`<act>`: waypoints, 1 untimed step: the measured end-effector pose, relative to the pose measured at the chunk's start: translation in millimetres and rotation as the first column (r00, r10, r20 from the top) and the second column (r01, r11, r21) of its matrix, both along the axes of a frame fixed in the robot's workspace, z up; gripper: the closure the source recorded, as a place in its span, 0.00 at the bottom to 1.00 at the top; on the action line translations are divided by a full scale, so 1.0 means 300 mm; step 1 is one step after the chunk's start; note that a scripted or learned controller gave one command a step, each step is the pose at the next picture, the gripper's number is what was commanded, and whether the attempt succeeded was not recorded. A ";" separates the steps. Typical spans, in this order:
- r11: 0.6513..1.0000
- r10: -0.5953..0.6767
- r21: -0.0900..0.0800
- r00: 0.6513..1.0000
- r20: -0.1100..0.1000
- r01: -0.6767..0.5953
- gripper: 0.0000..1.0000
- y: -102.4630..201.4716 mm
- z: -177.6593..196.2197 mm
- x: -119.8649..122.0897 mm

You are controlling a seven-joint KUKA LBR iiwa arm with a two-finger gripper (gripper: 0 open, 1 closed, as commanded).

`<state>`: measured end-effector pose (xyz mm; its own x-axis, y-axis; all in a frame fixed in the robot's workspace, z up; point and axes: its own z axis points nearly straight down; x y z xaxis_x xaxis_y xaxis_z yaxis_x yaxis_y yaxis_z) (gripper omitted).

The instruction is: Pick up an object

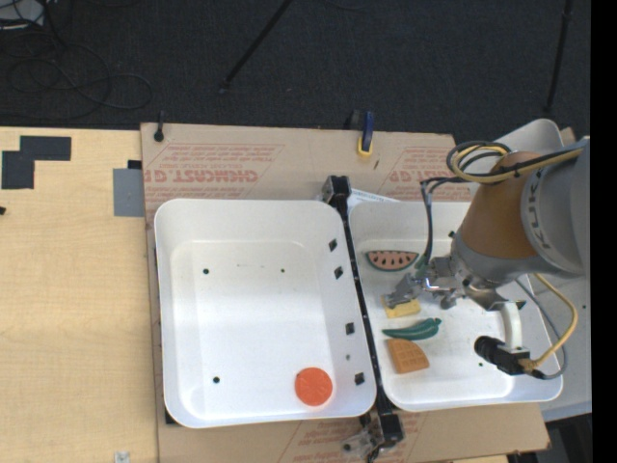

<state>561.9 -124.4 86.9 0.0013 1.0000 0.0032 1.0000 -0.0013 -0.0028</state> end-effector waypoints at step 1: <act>1.000 0.002 -0.003 1.000 0.004 -0.002 0.00 -0.021 0.004 0.108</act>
